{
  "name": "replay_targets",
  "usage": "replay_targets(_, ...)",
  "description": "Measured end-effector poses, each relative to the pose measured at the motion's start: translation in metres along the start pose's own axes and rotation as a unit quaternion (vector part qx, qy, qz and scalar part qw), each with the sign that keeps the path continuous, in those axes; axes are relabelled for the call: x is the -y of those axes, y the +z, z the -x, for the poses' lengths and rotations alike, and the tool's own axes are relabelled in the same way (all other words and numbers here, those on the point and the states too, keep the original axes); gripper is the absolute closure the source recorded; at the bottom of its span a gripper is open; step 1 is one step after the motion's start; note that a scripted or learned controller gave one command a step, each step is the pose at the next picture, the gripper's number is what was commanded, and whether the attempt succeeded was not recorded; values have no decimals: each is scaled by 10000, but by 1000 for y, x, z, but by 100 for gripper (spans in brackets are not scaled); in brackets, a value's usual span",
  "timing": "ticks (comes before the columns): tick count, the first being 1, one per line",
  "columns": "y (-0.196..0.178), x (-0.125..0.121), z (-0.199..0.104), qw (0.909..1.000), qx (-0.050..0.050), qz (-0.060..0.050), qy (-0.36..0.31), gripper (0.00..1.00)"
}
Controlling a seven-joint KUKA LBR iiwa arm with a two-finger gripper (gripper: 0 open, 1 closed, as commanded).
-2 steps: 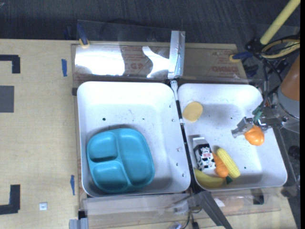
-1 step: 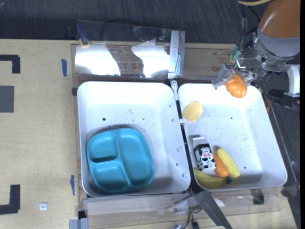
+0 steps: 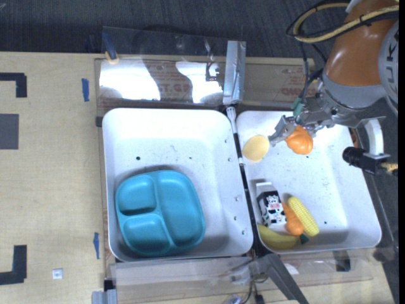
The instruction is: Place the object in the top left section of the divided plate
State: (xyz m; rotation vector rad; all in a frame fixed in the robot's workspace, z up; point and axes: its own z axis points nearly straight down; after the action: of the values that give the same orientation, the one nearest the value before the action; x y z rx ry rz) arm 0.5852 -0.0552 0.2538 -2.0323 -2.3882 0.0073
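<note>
A blue divided plate (image 3: 159, 213) lies in the left bin (image 3: 126, 128), toward its front. My gripper (image 3: 295, 130) hangs over the back of the right bin (image 3: 342, 170). A small orange fruit (image 3: 300, 142) sits directly under the gripper and touches it; whether it is gripped is unclear. A pale yellow lemon (image 3: 255, 148) rests just left of the gripper, against the wall between the bins.
At the front of the right bin lie a black-and-white cow-patterned toy (image 3: 271, 209), a corn cob (image 3: 303, 215), a carrot (image 3: 292, 223) and a banana (image 3: 278, 237). A metal post (image 3: 233, 71) and clear panel stand behind the bins. Cables loop over the arm at upper right.
</note>
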Motion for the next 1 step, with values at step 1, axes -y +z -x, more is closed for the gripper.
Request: replay_targets(1, -22, -19, 24, 10000, 16, 43, -44, 100)
